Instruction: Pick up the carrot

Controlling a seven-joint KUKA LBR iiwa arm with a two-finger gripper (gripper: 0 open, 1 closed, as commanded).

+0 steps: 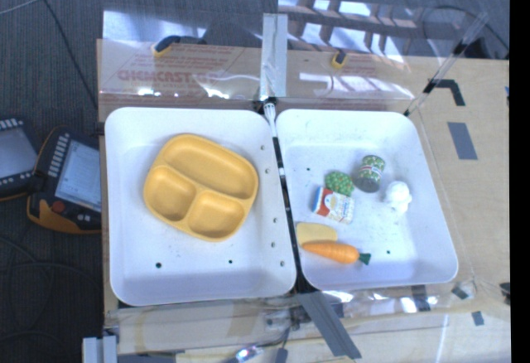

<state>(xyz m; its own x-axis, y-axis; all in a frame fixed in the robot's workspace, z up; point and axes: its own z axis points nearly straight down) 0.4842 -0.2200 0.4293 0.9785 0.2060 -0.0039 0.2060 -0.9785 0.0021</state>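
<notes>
An orange carrot (pixel 331 252) with a small green top lies flat near the front edge of the right white bin (pixel 431 187). Its green end points right. A pale yellow flat piece (pixel 316 232) lies just behind the carrot, touching or nearly touching it.
The right bin also holds a small carton (pixel 334 205), a green leafy item (pixel 339 182), a small green can (pixel 370 172) and a white object (pixel 398 196). The left bin (pixel 124 187) holds a yellow divided plate (pixel 200 186). A handheld pendant (pixel 68 179) lies on the floor at left.
</notes>
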